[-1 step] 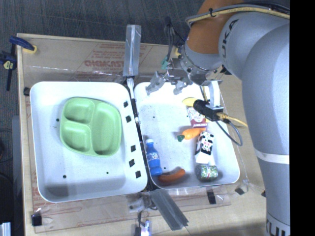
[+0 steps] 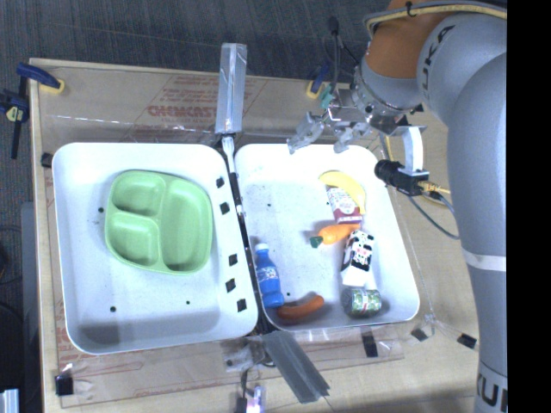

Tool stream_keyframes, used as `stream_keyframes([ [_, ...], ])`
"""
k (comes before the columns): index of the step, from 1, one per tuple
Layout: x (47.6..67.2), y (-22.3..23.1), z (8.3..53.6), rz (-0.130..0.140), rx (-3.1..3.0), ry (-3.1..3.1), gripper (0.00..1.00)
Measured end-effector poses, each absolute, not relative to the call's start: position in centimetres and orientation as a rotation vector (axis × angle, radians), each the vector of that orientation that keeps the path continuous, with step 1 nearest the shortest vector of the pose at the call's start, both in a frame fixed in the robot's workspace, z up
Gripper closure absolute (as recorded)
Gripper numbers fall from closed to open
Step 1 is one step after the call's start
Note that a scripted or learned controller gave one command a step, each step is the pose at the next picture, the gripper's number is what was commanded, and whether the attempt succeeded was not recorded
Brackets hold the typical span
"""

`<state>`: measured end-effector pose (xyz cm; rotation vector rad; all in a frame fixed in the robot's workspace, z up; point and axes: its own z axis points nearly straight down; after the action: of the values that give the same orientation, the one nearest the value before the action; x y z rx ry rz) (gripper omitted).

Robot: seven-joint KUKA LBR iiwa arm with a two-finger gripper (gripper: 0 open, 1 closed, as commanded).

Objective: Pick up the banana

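I see my gripper [image 2: 325, 134] with its 2 fingers apart, holding nothing, above the right bin's [image 2: 258, 231] far edge. The banana [image 2: 344, 181] lies in that bin, near the gripper.

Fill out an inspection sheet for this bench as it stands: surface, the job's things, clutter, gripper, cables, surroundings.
Surface: two white bins side by side; left bin holds a green divided plate; right bin holds the loose items.
Job's things: banana near the right bin's far right corner, partly under a ketchup-style bottle.
Clutter: carrot, cow-print carton, green can, blue bottle, sausage.
Gripper: gripper open above the right bin's far rim, holding nothing, apart from the banana.
Cables: black and yellow leads hang by the wrist.
Surroundings: blue clamps on the board; dark carpet beyond.
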<state>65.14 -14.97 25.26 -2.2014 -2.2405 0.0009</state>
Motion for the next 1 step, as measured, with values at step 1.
stream_keyframes([
  [1, 64.05, -21.08, 9.21, 0.002, -2.053, -2.377, 0.00],
])
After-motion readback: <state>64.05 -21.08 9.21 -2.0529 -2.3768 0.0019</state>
